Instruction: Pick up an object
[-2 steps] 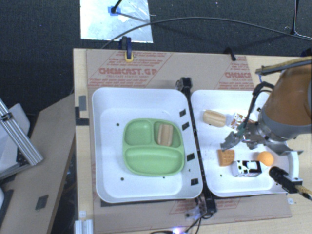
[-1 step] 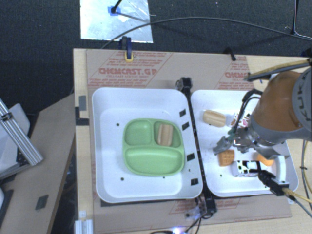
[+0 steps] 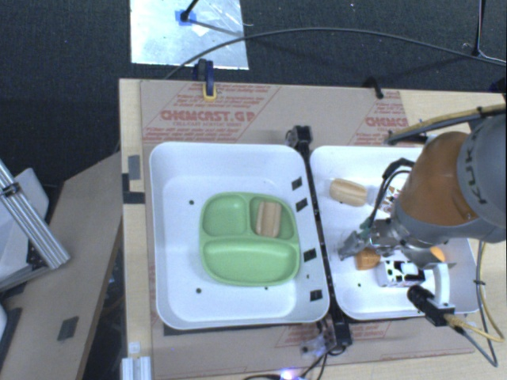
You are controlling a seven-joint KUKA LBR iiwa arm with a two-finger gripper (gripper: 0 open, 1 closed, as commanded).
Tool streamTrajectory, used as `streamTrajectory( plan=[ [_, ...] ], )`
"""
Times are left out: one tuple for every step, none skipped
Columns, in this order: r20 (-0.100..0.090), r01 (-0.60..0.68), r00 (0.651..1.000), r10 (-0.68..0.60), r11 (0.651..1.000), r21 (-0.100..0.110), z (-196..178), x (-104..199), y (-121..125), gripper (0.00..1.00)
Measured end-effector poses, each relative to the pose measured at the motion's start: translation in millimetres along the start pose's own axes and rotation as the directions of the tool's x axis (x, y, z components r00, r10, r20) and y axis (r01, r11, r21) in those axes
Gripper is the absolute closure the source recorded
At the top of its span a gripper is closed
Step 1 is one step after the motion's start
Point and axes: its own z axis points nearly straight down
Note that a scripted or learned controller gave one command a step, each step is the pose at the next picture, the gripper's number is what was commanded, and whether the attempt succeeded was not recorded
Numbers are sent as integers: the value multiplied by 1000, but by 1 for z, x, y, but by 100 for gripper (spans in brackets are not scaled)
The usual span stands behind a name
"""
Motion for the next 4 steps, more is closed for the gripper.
streamTrajectory(
  plan=[
    [6, -4, 1000, 4, 1000, -9, 19, -3, 2, 0],
    [7, -4, 1000, 4, 1000, -20, 5, -3, 6, 100],
    [2, 3, 1000, -3, 1000, -6, -39, -8, 7, 100],
    [2, 4, 1000, -4, 1000, -10, -100, -4, 4, 100]
  ],
)
